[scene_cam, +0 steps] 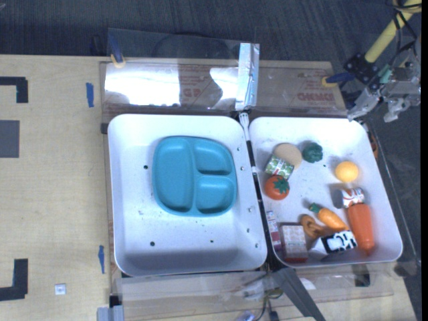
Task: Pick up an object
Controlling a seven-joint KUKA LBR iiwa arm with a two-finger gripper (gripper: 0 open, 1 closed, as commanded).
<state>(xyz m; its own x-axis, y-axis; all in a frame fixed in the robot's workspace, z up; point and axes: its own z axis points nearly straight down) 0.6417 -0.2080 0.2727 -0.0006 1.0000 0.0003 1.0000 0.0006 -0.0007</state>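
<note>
Two shallow white bins sit side by side on the bench, their inner rims nearly touching. The left bin (127, 179) holds a teal plastic tray (195, 175) with three compartments, lying near its middle with bare white floor all round it. The right bin (384, 199) is crowded — a tomato (277, 187) beside a small green-labelled can (279, 167), a beige rounded piece (288, 153), a dark green lump (311, 152), a yellow ball (346, 172), a large carrot (362, 225) along the right wall, a small carrot (330, 217), and a black-and-white piece (340, 243) near the front rim. The most open floor there lies between the tomato and the yellow ball. The gripper (381, 95) hangs at the right bin's far corner, outside its rim and well apart from the toys; it is blurred among cables, so I cannot tell how its parts stand.
</note>
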